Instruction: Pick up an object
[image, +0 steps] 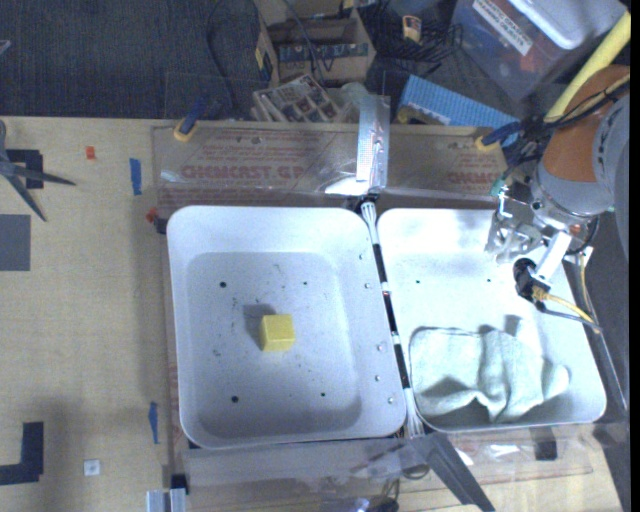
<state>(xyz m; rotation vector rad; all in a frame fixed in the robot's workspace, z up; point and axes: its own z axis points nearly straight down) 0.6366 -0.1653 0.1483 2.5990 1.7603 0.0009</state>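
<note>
Yellow block (277, 332) in left bin (190, 300)

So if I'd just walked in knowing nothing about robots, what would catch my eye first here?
Probably the small yellow block, alone near the middle of the left bin. Next, the crumpled white cloth heaped in the near part of the right bin. Then the grey arm with its orange band at the right, its gripper above that bin's far right corner.
</note>
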